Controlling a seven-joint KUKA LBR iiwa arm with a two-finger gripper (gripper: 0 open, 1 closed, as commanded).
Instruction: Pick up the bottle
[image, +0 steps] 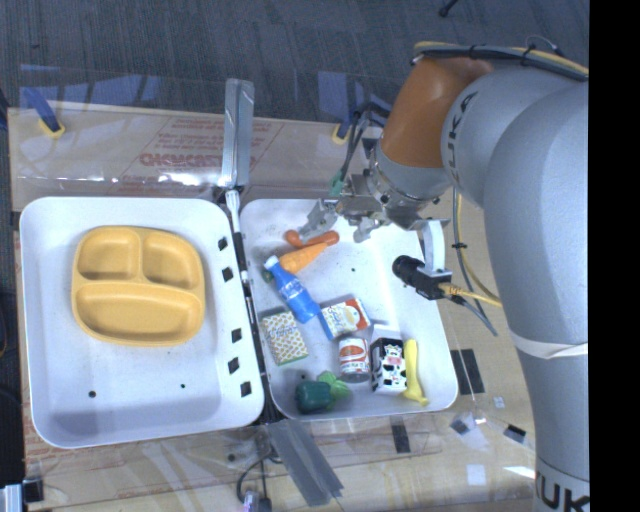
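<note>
A grey KUKA arm (520, 200) with an orange band reaches in from the right over two shallow white bins on a worktop (150, 150). Its claw (345, 212) hangs over the far end of the right bin (435, 340), just above an orange carrot (312, 252) and a smaller orange-red piece (310, 238) lying beside it. The claw's metal fingers (325, 213) appear spread, with nothing visible between them.

The bottle (293, 290), blue with a white cap, lies on its side on the floor of the right bin, slanting from near the carrot's tip toward the bin's middle. Next to its lower end sits a small carton (345, 317) with a red-and-white label; a patterned square packet (285, 337) lies to the bottle's left. Nearer the camera stand a small can (352, 357), a black-and-white cow-patterned box (387, 365) and a yellow banana (412, 372), with a green toy vegetable (318, 393) at the bin's near edge.

The left bin (60, 400) holds a yellow divided tray (140, 285) with three compartments.
</note>
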